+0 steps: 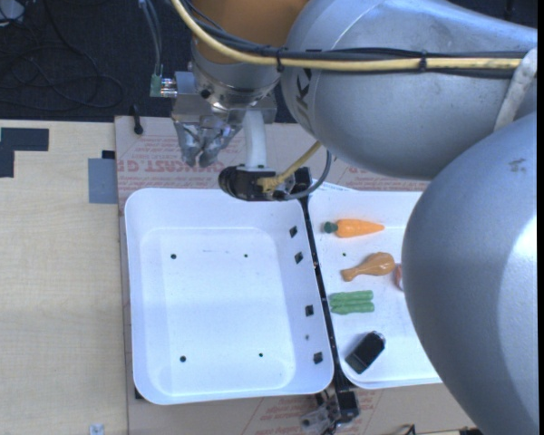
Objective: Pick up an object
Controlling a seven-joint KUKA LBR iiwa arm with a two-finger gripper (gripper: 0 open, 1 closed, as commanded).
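Gripper [204,145] hangs over the bench just past the far rim of the left bin [145,243]; whether spread or closed, cannot tell. Objects lie in the right bin [390,208]: black block [366,352] nearest, then green pod [352,303], tan drumstick [370,265], carrot [355,228] farthest. Arm [471,270] covers that bin's right part, hiding most of a reddish thing [398,277] beside the drumstick.

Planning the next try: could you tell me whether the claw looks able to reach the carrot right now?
Probably yes. The carrot lies uncovered in the right bin with room around it; the claw hangs above the left bin's far rim, nothing between.
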